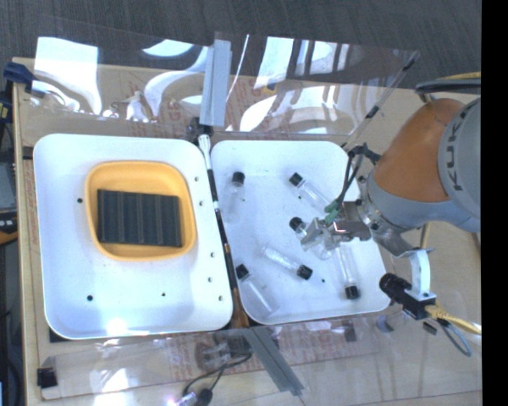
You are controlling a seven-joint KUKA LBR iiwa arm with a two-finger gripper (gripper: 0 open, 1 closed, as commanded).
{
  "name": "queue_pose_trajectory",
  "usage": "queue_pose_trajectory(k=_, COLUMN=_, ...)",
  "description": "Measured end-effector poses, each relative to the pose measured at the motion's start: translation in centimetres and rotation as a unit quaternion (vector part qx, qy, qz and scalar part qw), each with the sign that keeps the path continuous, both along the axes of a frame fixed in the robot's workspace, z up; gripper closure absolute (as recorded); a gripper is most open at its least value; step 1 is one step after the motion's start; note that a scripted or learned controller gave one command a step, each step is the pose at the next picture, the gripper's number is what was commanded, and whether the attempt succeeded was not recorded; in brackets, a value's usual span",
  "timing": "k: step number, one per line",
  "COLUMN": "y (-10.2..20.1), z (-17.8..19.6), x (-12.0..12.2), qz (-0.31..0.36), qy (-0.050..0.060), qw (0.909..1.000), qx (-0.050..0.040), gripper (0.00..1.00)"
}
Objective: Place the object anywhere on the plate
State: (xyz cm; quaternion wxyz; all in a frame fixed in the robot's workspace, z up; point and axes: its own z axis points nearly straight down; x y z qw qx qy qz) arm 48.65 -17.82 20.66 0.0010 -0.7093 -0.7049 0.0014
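Tabletop (110, 370): pale wood, carrying two shallow white bins side by side, with clear sheeting and metal strips along its near edge.
Right bin (262, 163): white, with several small clear vials with black caps scattered over its floor.
Nearest vial (349, 277): lies near the bin's right near corner, black cap toward the near edge, just below the hand.
Vial at the near left (252, 286): lies close to the divider between the bins, cap pointing away from the near edge.
Middle vial (288, 262): lies slantwise in the bin's centre, black cap at its right end, just left of the hand.
Hand (326, 231): low over the right part of the right bin, among the vials; clear glass and metal blur together there, so I cannot tell how it stands or whether anything is in it.
Arm (427, 172): grey with an orange band, reaching in from the right over the bin's right rim.
Far vials: one (303, 189) lies slantwise above the hand, another (236, 184) lies near the divider.
Left bin (59, 294): white, holding the plate.
Plate (140, 180): yellow with rounded corners, a dark ribbed rectangle at its centre, sitting in the far half of the left bin, well apart from every vial.
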Motion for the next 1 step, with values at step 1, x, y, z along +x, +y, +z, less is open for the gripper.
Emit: queue_pose_trajectory(k=1, y=7.21, z=-8.31, x=-1.08, qz=0.12, qy=0.001, qw=0.9928, qx=0.0018, gripper=1.0)
